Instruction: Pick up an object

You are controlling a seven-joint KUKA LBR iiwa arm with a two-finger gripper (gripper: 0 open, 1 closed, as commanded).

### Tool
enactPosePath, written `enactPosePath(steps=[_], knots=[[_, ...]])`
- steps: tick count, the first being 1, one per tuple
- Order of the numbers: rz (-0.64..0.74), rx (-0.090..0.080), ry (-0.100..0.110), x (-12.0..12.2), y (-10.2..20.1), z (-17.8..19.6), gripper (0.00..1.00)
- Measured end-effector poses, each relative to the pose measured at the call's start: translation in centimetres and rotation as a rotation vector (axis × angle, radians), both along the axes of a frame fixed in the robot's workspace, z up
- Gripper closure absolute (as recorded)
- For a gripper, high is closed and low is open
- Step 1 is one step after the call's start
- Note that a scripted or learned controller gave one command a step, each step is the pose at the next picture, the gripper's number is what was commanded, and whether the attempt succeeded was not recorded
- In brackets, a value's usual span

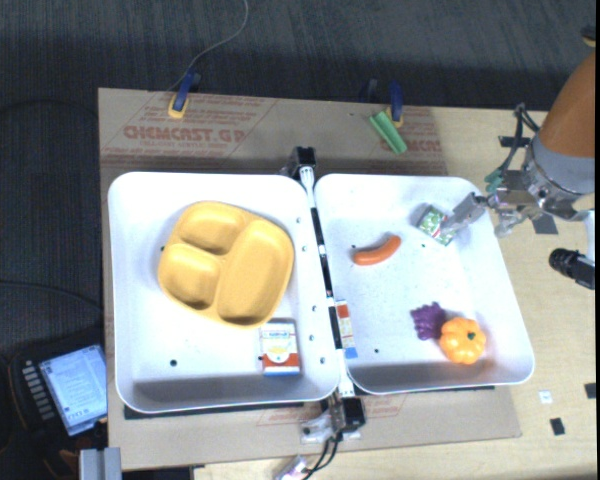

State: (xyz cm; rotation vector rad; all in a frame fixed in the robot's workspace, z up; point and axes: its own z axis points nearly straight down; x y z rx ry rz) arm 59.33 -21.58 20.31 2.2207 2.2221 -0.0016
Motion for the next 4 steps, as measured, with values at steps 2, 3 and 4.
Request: enactPosePath(steps=[2,3,4], knots=[[0.0,-0.003,-0.01,-1.9,9.6,-11.4,0.0],[-0.002,-0.004,-0.014,-7.5,11.8,-11.4,0.0],[-0.002,-0.004,-0.016,-7.4,11.8,-10.4,1.0]])
